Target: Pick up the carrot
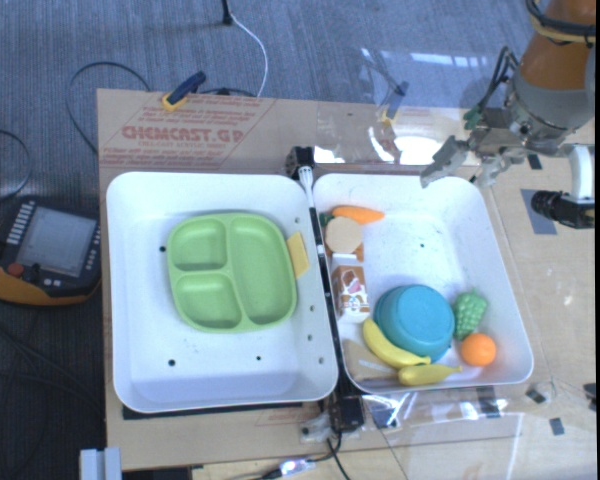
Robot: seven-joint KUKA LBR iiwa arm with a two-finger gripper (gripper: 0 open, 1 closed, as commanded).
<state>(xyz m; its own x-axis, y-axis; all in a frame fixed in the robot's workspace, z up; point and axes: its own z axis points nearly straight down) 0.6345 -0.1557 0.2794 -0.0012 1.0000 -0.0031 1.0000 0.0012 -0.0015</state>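
One carrot [359, 213] lies in right bin [495, 258], far-left corner, touching round tan piece [344, 236]. My claw [462, 165] spread, empty, above far rim. Risk: nudging both, fingers jam wall.

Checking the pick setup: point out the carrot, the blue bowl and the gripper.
carrot [358, 213], camera view, middle of its orange body.
blue bowl [414, 320], camera view, centre of the bowl.
gripper [462, 168], camera view, midway between its two fingertips.
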